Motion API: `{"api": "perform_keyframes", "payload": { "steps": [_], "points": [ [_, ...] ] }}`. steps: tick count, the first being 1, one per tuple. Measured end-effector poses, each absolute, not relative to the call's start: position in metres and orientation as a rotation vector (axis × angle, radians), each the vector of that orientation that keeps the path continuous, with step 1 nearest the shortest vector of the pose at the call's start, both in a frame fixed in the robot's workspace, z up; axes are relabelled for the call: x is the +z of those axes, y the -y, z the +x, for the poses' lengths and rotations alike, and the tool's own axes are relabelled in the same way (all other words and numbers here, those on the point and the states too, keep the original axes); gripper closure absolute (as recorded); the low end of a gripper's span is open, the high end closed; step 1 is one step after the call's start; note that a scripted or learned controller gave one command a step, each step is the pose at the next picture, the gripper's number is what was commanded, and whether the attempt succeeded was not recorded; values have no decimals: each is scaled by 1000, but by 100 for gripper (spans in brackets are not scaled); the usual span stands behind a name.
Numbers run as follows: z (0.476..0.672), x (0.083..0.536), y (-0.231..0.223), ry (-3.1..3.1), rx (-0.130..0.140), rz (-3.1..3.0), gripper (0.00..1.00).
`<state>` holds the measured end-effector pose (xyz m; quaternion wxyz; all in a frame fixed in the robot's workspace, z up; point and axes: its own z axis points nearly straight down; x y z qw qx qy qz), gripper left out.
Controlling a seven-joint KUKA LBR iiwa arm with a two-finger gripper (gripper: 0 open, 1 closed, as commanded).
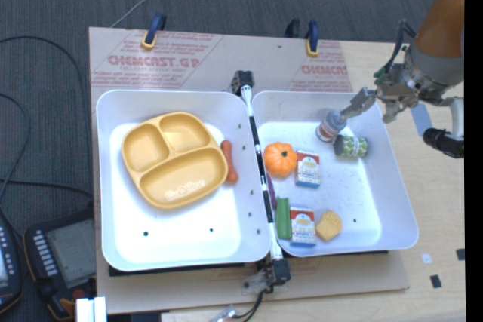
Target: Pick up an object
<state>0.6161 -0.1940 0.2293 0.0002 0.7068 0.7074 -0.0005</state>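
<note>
1. Grey two-finger gripper [371, 103] hovering over right white bin [392, 185], fingers spread, gripping nothing.
2. Small green leafy veg toy [351, 146] lying below it, beside red-banded grey can [328, 127].

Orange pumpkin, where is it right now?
The small orange toy pumpkin sits in the right white bin, near its left wall, just left of a small white carton and above a green stick-shaped piece.
</note>
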Motion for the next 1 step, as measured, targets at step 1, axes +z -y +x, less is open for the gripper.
{"api": "perform_keyframes", "payload": {
  "steps": [1],
  "points": [
    [660,91,170,-2223,-1,2219,0]
  ]
}}
